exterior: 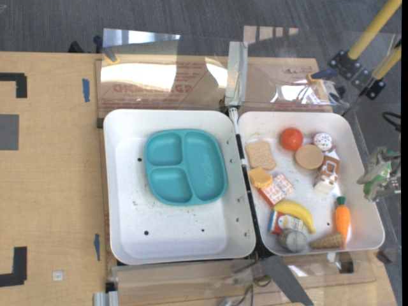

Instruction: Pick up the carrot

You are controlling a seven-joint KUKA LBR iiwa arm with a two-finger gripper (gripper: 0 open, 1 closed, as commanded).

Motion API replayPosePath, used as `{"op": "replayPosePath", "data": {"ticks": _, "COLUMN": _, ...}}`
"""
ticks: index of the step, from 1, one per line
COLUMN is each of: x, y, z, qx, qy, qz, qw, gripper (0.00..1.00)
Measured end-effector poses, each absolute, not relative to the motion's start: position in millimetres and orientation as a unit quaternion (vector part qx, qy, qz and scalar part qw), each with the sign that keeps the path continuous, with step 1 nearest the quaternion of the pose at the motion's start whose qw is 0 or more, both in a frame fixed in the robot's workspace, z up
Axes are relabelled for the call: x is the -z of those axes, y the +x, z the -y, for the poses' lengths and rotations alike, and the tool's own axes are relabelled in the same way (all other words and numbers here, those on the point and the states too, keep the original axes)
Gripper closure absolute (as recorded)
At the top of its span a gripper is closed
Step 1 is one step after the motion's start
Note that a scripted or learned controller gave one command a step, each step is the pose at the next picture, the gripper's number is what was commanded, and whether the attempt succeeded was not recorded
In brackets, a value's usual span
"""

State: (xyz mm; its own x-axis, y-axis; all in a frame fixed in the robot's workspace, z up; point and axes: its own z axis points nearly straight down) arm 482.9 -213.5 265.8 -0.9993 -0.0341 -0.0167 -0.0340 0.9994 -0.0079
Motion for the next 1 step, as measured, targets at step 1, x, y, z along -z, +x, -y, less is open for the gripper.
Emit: {"op": "replayPosePath", "data": {"ticks": 1, "x": -230.6, "y": 488.1, "z": 172.1, "qx": -0.0008, "qy": 0.029, "qz": -1.000, "qw": 0.001, "gripper": 1.00}}
